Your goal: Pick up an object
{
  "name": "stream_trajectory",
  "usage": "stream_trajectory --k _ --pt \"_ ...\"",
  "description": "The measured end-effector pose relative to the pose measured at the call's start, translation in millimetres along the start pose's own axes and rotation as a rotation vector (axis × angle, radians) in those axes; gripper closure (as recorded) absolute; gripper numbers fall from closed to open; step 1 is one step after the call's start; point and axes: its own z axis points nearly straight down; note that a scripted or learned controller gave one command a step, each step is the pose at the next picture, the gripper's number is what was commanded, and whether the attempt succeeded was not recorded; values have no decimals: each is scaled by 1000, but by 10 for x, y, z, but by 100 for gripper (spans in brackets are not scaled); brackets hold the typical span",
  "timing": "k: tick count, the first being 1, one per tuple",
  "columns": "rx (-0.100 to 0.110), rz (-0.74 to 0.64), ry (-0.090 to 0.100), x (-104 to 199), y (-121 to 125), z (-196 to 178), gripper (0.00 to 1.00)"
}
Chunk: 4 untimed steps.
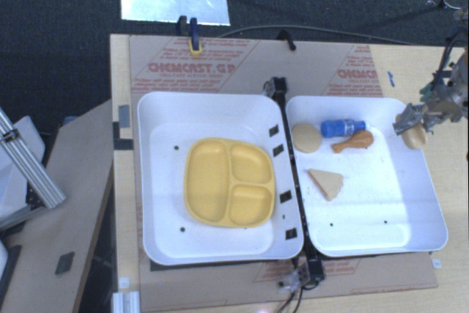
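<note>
Dark carpet behind desk (124,84), two white bins. Gripper (415,130) at right bin's (366,234) 2 o'clock rim, fingers closed on a pale round object (415,138), judging by overlap. Drumstick (353,141), blue bottle (342,127) lie toward 9 o'clock of it, long axes roughly 3-to-9.
</note>
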Motion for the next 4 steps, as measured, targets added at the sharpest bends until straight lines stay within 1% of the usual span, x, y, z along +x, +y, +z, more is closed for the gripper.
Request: stream_trajectory --k 1,2,3,4 --pt "4 -5 3 447 88 17 100" --pt "5 -6 5 1037 120 134 100" --pt "4 -6 5 1569 272 130 100" --pt "5 -5 5 2033 316 218 100"
